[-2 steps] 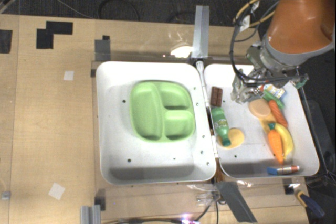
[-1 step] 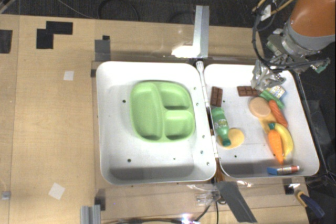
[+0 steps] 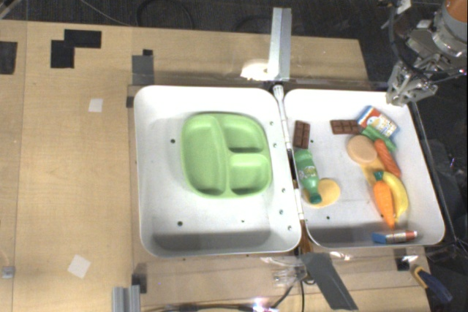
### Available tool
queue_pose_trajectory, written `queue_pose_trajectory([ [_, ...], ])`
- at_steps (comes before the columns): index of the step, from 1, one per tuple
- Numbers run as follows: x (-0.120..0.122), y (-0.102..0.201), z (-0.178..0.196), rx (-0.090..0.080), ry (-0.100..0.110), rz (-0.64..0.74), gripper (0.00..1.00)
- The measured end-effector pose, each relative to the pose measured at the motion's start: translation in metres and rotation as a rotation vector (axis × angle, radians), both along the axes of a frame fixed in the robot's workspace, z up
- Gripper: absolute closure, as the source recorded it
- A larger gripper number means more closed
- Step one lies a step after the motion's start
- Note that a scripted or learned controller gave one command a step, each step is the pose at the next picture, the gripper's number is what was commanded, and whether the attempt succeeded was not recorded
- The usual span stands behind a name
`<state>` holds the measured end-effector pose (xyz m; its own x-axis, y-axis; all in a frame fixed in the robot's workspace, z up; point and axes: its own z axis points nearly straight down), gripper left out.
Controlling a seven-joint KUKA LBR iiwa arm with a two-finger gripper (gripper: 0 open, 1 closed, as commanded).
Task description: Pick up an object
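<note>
Pale wooden bench carries both bins; the pincer hangs splayed and empty above the right bin's far corner. Toys crowd there; carrot and banana touch, risking a double grab.

Pincer w/ nothing in it, above right bin's top-right corner; green tray in left bin.

Two white bins, one green tray, two chocolate bars.
</note>
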<state>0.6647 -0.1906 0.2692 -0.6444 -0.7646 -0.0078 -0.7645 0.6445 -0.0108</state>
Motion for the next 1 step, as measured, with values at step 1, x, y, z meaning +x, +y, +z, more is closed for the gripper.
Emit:
queue_pose_trajectory([
  [1,0.0005,0.0027,-0.0006,0.002,0.001,0.003,0.00],
])
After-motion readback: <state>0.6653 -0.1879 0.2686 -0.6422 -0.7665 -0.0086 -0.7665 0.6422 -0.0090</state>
